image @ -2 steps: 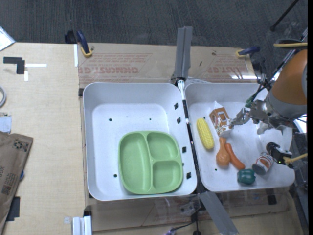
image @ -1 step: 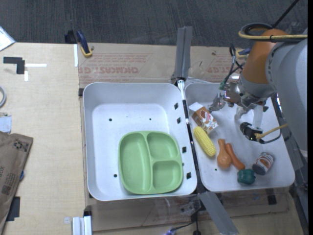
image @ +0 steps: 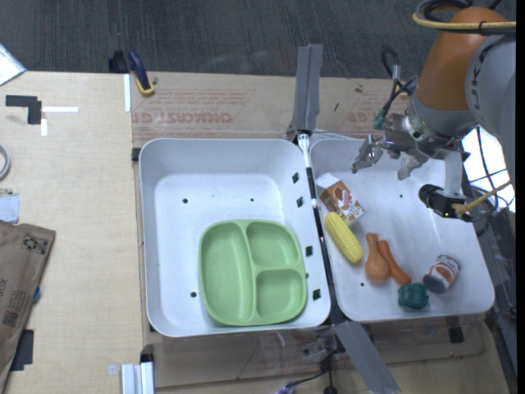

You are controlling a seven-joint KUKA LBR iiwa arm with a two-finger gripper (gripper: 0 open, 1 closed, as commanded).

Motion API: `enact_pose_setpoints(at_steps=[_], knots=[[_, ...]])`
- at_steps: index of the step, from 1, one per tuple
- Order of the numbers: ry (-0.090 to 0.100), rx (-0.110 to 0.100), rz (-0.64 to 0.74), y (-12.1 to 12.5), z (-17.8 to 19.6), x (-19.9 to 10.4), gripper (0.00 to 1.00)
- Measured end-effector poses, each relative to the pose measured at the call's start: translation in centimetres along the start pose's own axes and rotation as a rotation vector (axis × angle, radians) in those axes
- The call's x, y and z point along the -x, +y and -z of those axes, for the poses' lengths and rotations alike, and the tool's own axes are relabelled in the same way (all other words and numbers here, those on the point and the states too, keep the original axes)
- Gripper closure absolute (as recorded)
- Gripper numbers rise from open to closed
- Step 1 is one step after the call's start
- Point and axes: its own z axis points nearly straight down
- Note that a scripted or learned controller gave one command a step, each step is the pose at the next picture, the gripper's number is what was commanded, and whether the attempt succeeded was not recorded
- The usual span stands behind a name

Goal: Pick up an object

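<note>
On the bench: two white bins side by side.

Left bin (image: 164, 220): one green tray (image: 253, 271) with three compartments, lying flat toward the near right corner. Nothing on it.

Right bin (image: 410, 208): six small items.
- Packet (image: 340, 200), brown and white, near the left wall, just behind the corn.
- Corn (image: 344, 236), yellow, lying lengthwise beside the left wall.
- Wooden spoon-like piece (image: 375, 261), orange-brown, touching the carrot.
- Carrot (image: 394, 263), orange, slanting toward the near edge.
- Pepper (image: 413, 296), dark green, at the near edge, just beside the can.
- Can (image: 442, 273), red and white, tipped on its side near the right corner.

Arm: reaches in from the right, orange band above the wrist. Gripper (image: 385, 156) hangs over the far part of the right bin, fingers spread apart, nothing between them. It stands well apart from every item; the packet is nearest.

Task status: not begun as far as shown. All items lie loose in the bin. Left to do: choose one item, descend over it, close on it, lift it clear.
</note>
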Motion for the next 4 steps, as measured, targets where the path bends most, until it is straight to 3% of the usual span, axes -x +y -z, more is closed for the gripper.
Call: enact_pose_setpoints(at_steps=[1,2,3,4], knots=[[0.001,0.021,0.171,0.5,-7.7,1.0,0.00],[-0.001,0.038,0.296,-1.7,-8.4,1.1,0.00],[-0.002,0.037,0.351,-5.7,-8.4,1.9,0.00],[-0.002,0.038,0.267,-13.1,-8.6,3.5,0.00]])
